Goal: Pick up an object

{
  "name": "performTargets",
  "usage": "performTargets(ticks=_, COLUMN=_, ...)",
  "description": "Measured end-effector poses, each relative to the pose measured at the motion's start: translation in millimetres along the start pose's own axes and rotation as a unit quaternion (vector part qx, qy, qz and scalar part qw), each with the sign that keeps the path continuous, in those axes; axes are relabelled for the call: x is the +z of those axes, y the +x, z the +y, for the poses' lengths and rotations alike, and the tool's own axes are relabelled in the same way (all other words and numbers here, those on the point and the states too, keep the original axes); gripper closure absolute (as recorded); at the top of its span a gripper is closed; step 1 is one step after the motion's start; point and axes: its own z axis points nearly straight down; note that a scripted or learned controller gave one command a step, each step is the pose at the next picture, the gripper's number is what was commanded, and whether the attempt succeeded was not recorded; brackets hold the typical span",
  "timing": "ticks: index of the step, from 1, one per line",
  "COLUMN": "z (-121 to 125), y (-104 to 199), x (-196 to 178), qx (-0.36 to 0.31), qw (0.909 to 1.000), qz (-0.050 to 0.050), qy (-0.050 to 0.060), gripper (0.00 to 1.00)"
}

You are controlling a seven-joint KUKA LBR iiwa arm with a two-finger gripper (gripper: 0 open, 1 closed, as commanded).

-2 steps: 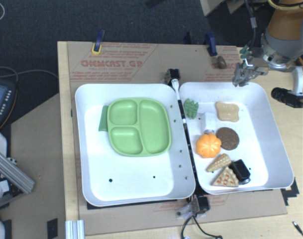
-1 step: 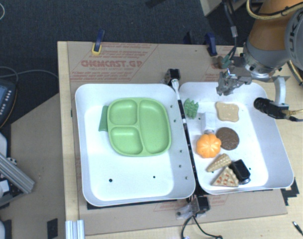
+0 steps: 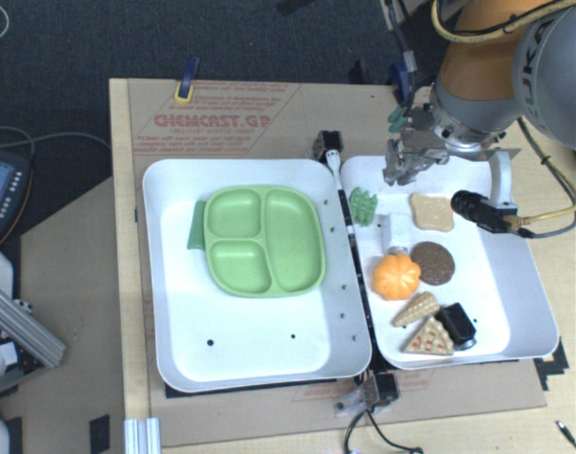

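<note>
We see the arm reaching in from the right, with the gripper hanging over the far end of the right bin, near its back left corner. The jaws point down toward the bin floor, but they are small and dark against the wrist, and we cannot tell whether they are open or closed. Nothing shows between them, so we judge that the pick has not happened yet: every item in view lies on the bin floor.

The candidates all sit in the right bin. Closest to the gripper are a small green toy, just beside the bin's left wall, and a pale slice of toast, a little to the right of the jaws. The toast lies flat and is roughly square, so it has no strong long axis. The green toy runs lengthwise along the bin wall, toward and away from the camera.

Further toward the near edge lie an orange fruit, touching a brown round cookie, then a tan wedge, a pizza slice and a small black block close together. The wedge's long axis slants from lower left to upper right.

The left bin holds a green divided plate, well apart from the gripper.

What is left, as we judge it, is the whole task: descend on one item, close and lift.
</note>
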Motion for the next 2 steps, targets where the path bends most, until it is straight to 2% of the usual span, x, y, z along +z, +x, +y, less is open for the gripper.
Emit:
performTargets(ticks=1, z=-10.9, y=50.8, x=17.3, qx=0.0, qw=1.0, qz=0.0, qy=0.001, gripper=1.0)
performTargets(ticks=2, z=-14.3, y=75.4, x=15.8, qx=0.001, qw=1.0, qz=0.0, qy=0.0, gripper=1.0)
